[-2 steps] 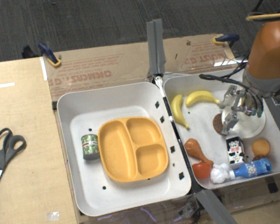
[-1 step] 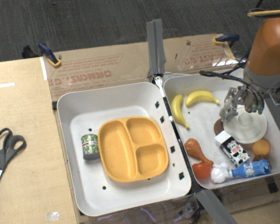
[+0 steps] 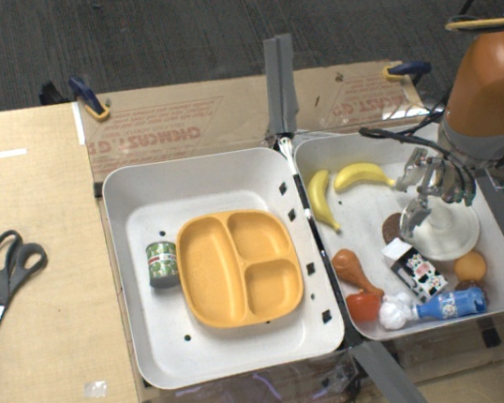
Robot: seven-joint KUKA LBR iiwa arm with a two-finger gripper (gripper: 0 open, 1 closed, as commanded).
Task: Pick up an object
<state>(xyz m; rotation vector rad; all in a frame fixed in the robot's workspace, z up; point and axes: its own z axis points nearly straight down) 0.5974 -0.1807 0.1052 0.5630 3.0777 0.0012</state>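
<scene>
Two bins lie before you; your gripper hangs over the right bin, and whether it is parted or closed cannot be told from this slant. Nothing shows as held. Directly below it: a white rounded object, probably smooth and too broad to span. Just beyond it on the far-left side: a banana, likely light, slightly yielding, best taken across its middle. Beside that, a second banana. Near side of the gripper: a patterned carton, stiff and flat-sided, a fair choice; an orange ball, apt to roll; a drumstick toy; a blue bottle. Well away to its left, in the other bin: an orange divided plate and a small can.
</scene>
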